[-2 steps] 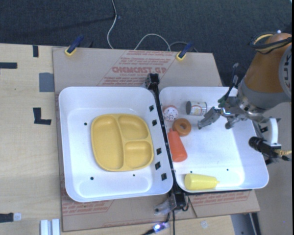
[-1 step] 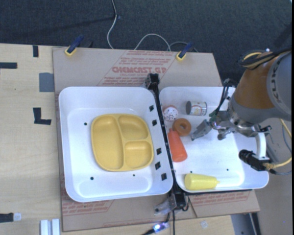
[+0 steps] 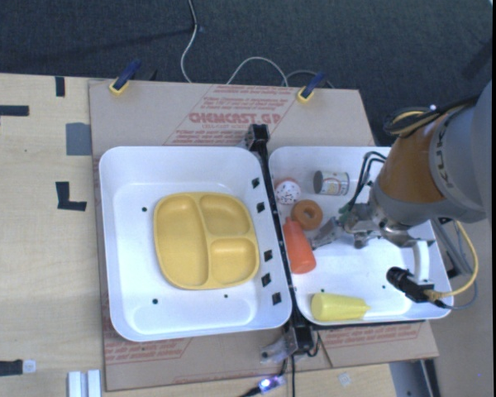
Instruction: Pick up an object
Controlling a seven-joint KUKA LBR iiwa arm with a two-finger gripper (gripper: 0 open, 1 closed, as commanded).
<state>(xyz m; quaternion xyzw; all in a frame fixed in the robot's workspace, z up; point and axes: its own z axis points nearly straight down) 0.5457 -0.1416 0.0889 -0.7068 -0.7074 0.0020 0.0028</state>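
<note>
We see the arm [image 3: 434,168] reach into the right bin [image 3: 360,304] from the right. Its gripper [image 3: 329,234] hangs low over the bin's middle, just right of the orange carrot [image 3: 298,248]. Whether it grips anything we cannot tell, for the view is too blurred there. A brown donut [image 3: 307,214] lies just above the carrot, a white ball [image 3: 287,192] higher, a small can [image 3: 332,182] beside it. A yellow corn [image 3: 338,307] lies near the front wall. The left bin [image 3: 120,222] holds a yellow tray [image 3: 205,240].
</note>
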